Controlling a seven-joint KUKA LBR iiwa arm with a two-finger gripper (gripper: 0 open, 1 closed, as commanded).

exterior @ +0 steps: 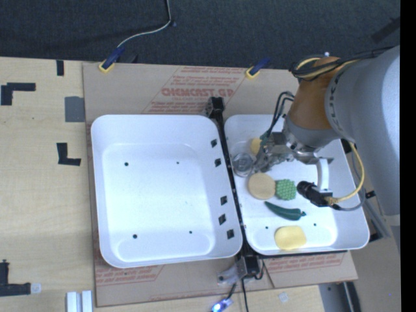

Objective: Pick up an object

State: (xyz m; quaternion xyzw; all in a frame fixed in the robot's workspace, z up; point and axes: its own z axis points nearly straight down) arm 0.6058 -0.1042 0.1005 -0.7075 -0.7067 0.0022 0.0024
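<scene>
Nearest the camera, along the bench's (39,174) front edge, sits the left bin (156,187), its white floor showing a few small dark dots. A row of black clips (224,200) runs down the seam where it meets the right bin (348,233), the two touching side by side on a brown cardboard sheet (188,90).

Over to the right bin now, and that's where everything is happening. Against its left wall lies a small clear cup-like piece (242,162), hard to make out. Just beside it, towards the middle, rests a tan round disc (261,186), touching a green bumpy ball (285,189) on its right. Below them lies a dark green curved pepper shape (284,210), and nearest the bin's front edge sits a yellow oval lump (290,237).

Above the disc hangs the claw (266,155), low over the bin's back-left area, with the arm's orange band (312,103) behind it. Whether the claw is spread or closed, I cannot tell, and nothing is visibly between its tips. A black cable fitting (312,194) dangles right of the ball.
</scene>
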